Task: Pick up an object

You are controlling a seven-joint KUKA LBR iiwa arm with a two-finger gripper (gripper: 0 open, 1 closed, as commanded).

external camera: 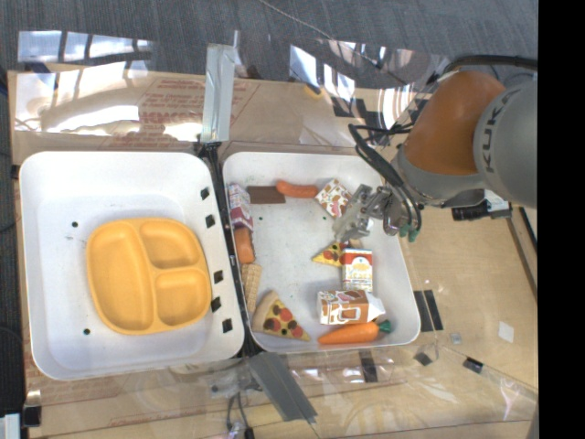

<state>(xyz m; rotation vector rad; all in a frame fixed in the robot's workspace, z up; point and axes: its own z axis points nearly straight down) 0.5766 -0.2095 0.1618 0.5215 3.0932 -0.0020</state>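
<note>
Your gripper [352, 222] is hovering, fingers spread and gripping nothing; the yellow cheese wedge [329, 255] is lying just below-left of it.

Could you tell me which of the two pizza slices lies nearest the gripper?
The small slice just below the gripper; the bigger slice lies at the right bin's lower left corner.

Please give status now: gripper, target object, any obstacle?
Gripper low in the right bin, nothing seen held. Pizza slice just below it. Small carton beside the slice, crowding it.
</note>
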